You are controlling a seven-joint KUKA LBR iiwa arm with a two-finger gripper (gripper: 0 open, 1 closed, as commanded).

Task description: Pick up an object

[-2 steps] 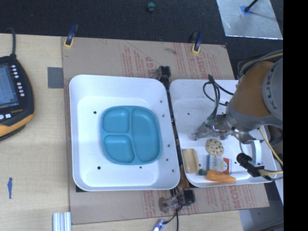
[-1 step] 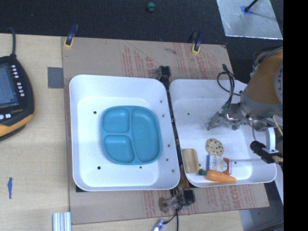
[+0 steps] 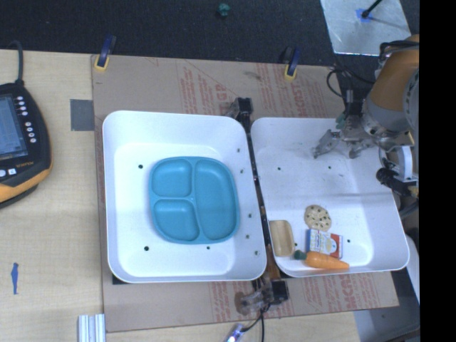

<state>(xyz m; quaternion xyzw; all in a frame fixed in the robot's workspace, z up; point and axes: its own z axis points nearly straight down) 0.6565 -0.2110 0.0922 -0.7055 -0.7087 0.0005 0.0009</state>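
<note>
Hovering over the far part of the right-hand shallow white bin (image 3: 356, 191), my two-finger pincer (image 3: 340, 145) hangs with its fingers spread wide and nothing between them. Everything worth taking lies well apart from me, crowded into that bin's near edge: an orange plastic carrot (image 3: 326, 262), a small red-and-white printed carton (image 3: 325, 243), a round speckled cookie (image 3: 318, 217) and a tan slice of toy bread (image 3: 281, 237).

I judge the carrot the likeliest pick. Its long axis runs nearly left to right, dipping slightly nearer at the right end; a dark green bit sits at its left end, and the right end looks like the tip. The risk is crowding: the carrot touches the carton and lies close to the bin's sloping near wall, so a descent with my fingers along its length could land on the carton or the wall, or roll the carrot away.

The blue three-compartment plastic plate (image 3: 193, 199) sits alone in the left-hand bin (image 3: 128, 137).
</note>
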